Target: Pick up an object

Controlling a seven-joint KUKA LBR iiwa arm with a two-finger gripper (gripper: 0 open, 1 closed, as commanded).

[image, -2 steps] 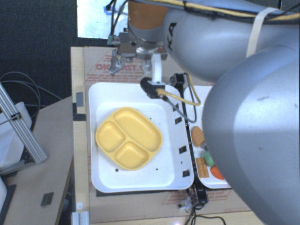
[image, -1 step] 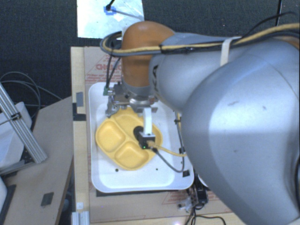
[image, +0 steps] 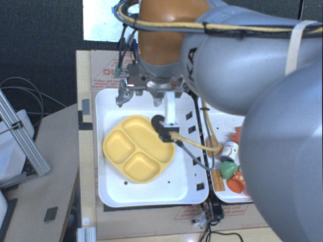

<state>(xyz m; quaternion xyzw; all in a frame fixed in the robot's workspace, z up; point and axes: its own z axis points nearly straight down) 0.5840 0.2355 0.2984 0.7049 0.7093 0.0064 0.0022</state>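
A yellow three-compartment plate lies flat in the middle of the left white bin. My gripper hangs over that bin's far edge, just beyond the plate's far rim. It is open, its two grey fingers spread wide with nothing between them. In the right bin, a small white bottle, a green object and a red-orange object lie close together, partly hidden by the arm.
The big grey arm covers most of the right bin and the view's right side. A cardboard sheet lies under the bins. A metal frame stands off the bench at the left.
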